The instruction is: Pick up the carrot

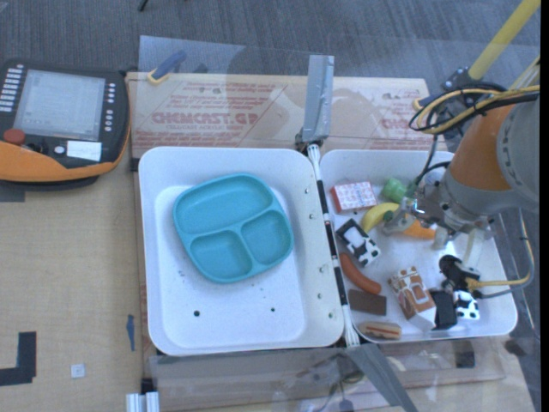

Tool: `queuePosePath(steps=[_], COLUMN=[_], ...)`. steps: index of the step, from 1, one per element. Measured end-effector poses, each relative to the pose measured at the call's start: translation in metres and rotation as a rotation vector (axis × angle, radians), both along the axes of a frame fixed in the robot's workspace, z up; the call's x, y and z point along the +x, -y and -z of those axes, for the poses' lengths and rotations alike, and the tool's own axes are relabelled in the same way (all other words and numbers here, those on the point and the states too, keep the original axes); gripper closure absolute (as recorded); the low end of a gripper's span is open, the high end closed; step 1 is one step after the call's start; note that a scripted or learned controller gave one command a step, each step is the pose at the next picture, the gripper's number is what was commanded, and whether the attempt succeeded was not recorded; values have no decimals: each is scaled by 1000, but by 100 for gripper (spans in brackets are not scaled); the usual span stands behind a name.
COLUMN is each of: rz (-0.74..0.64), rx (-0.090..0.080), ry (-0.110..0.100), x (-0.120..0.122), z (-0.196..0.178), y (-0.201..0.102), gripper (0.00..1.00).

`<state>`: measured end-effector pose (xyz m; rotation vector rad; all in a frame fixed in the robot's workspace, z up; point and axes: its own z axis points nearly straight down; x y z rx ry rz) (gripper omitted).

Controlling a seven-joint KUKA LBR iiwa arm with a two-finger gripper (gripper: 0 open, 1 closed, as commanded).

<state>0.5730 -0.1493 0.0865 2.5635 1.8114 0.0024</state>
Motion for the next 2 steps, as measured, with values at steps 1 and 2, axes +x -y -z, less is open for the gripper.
queuePosePath(steps=[1, 2], rz=[-2, 30], rx=[1, 2], ry=[2, -4], x=[1, -45], z=[-11, -127], y=[-1, -94], gripper=[100, 100])
